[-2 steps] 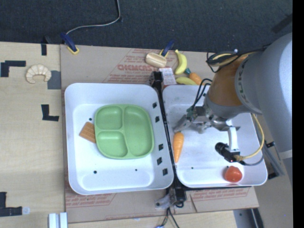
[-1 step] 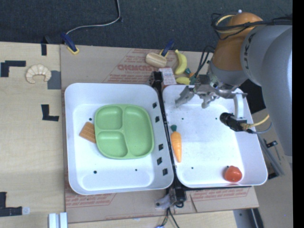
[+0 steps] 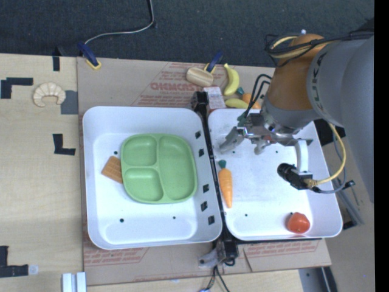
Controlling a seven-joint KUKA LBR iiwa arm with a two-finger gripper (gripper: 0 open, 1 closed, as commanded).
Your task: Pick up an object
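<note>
The arm bends down over the right bin (image 3: 322, 227), its claw (image 3: 246, 140) spread open (holding nothing).

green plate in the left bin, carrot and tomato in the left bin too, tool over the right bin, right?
Not quite. The camera view shows the carrot and tomato in the right bin, not the left. The green plate does lie in the left bin, and the tool is over the right bin.
</note>
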